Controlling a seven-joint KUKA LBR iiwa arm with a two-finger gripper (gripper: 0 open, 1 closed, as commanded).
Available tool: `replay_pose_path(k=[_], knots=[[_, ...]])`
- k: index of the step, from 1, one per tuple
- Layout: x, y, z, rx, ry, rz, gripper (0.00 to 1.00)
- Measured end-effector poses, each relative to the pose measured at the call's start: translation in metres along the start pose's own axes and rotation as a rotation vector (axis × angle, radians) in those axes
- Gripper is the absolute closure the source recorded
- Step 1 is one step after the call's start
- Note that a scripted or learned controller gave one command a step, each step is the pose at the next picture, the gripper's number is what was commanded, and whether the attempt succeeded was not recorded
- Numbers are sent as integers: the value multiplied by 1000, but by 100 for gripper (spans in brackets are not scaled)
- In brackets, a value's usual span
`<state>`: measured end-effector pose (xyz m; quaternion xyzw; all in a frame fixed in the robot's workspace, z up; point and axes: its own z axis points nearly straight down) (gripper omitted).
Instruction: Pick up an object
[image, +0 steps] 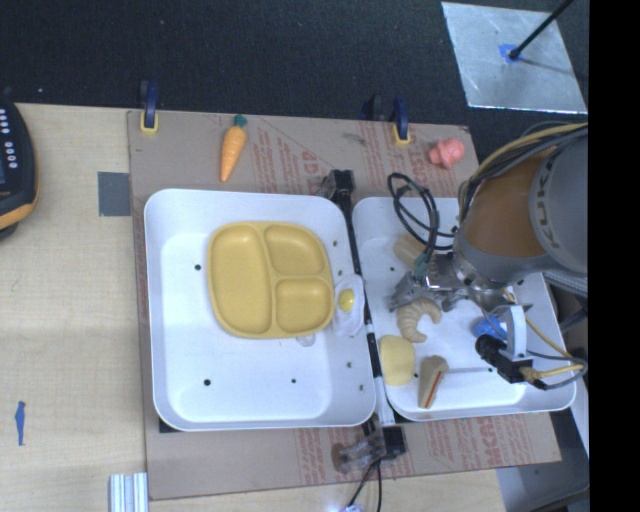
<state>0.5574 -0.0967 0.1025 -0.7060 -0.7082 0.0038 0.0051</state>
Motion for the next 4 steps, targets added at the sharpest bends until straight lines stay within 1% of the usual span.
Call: replay_pose_path(k=[1,2,3,4], knots=[[-12,-11,11,-7,-2,-1,0],[-10,-13,11,-7,-1,1,0],[-11,-12,-1,-10,-2,1,100],[55,-11,-94,-17,0,-7,100]])
